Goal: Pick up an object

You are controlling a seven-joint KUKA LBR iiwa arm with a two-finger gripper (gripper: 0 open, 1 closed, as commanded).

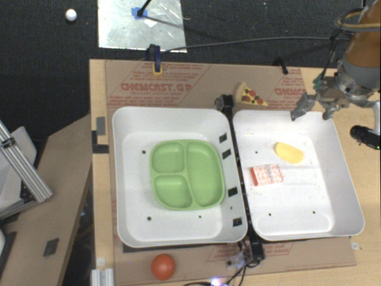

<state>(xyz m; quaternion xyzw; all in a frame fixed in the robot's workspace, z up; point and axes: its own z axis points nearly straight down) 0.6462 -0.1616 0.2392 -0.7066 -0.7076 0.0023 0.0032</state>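
In the right bin [333, 219] lie a yellow oval piece [289, 152] and, just below and left of it, a small orange-and-white packet [266, 174]. The left bin [128, 219] holds a green divided plate [186, 174]. My gripper [312, 109] hangs above the right bin's far edge, up and to the right of the yellow piece, well clear of it. Its two fingers are spread apart with nothing between them.
A pizza-slice toy [250, 95] lies on the cardboard behind the bins. A red ball [163, 266] sits in front of the left bin. A blue clamp [155, 57] stands at the board's far edge. Cables run along the seam between the bins.
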